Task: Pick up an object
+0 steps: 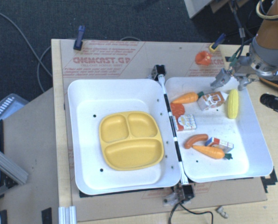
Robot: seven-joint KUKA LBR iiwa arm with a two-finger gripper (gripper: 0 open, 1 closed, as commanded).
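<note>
My fingers [231, 80] hang over the far right corner of the right bin [258, 139], reached in from the right. They stand apart, two grey tips spread with bare bin floor showing between them, and nothing is held or touched between them.

The nearest thing to take is the corn cob [232, 103], just below my fingers in the view, toward the near side of the bin. Its long axis runs roughly away-and-toward the camera, so it lies nearly upright in the picture. Just to its left sits a small carton [211, 100], close beside it, and left again an orange carrot [185, 98] lying across.

I judge the move ahead calls for a short shift toward the near side and a descent, with my fingers straddling the cob across its narrow width; the carton alongside could get in the way of the left tip.
</note>
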